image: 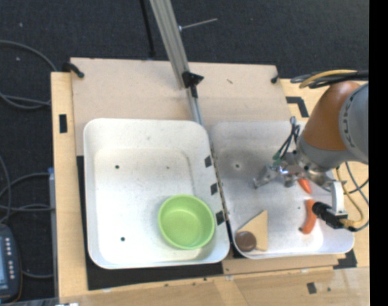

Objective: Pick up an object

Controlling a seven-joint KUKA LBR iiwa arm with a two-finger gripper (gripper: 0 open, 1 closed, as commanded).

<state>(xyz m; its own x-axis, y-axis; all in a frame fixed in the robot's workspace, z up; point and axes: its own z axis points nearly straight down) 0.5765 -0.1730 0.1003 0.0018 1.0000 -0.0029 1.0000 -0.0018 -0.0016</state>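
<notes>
i see the arm (331, 123) reaching in over the right bin (245, 145). the gripper (270, 176) sits low over the middle of that bin, and i cannot tell how it is set. near the bin's front edge lie a tan wedge (258, 228) and a brown disc (246, 240), touching each other. an orange piece (308, 222) lies toward the bin's right side, near the wrist. the left bin (136, 158) holds a green bowl (186, 221) at its front right corner.
</notes>
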